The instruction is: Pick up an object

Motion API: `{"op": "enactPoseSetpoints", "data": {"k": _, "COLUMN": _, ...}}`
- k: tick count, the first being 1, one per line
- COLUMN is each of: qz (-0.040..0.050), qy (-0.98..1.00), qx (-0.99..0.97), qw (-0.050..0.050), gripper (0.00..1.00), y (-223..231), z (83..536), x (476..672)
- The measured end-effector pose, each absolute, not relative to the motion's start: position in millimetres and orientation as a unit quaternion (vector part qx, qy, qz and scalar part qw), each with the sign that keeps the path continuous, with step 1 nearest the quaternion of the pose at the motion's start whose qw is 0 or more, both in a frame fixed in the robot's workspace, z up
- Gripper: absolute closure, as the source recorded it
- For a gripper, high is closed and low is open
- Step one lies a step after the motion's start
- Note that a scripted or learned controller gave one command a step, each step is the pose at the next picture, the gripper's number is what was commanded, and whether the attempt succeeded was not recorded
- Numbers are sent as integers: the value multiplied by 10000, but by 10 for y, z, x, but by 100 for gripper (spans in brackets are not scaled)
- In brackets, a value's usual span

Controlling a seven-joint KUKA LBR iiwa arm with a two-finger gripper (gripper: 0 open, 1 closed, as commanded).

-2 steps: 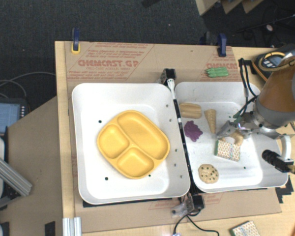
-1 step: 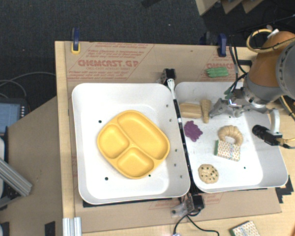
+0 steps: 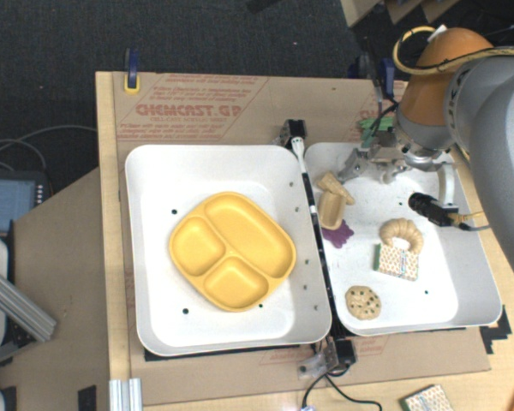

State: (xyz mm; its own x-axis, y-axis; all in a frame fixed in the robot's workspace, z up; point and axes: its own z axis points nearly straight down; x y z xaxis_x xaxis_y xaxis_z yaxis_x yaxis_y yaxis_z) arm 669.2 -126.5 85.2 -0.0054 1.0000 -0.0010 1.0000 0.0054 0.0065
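In the right bin (image 3: pixel 463 302) lie a tan toy piece (image 3: pixel 332 200) by the left wall, a purple scrap (image 3: pixel 339 235) just below it, a croissant (image 3: pixel 401 229), a small wrapped block (image 3: pixel 397 262) and a cookie (image 3: pixel 362 301). My gripper (image 3: pixel 367 170) hangs over the far end of this bin, just right of the tan piece and apart from it. Its fingers are spread, with nothing between them. The arm's orange band (image 3: pixel 437 75) rises behind it.
The left bin (image 3: pixel 146 229) holds a yellow divided plate (image 3: pixel 231 251). A black divider rail (image 3: pixel 313 229) runs between the bins. A black cable fitting (image 3: pixel 430 209) hangs from the arm over the right bin's far right part. Brown cardboard (image 3: pixel 197 110) lies under both bins.
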Motion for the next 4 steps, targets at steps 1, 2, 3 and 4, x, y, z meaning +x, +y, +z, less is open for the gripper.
{"op": "enactPoseSetpoints", "data": {"k": 1, "qz": -4, "qy": 7078, "qx": 7064, "qw": -4, "gripper": 0, "y": -977, "z": 852, "x": 6666}}
{"op": "enactPoseSetpoints", "data": {"k": 2, "qz": -29, "qy": 7059, "qx": 7083, "qw": -46, "gripper": 0, "y": -956, "z": 842, "x": 5534}}
{"op": "enactPoseSetpoints", "data": {"k": 3, "qz": -15, "qy": 7058, "qx": 7084, "qw": -26, "gripper": 0, "y": -1109, "z": 844, "x": 4885}}
{"op": "enactPoseSetpoints", "data": {"k": 4, "qz": 3, "qy": 7060, "qx": 7083, "qw": -9, "gripper": 0, "y": -1778, "z": 846, "x": 4784}}
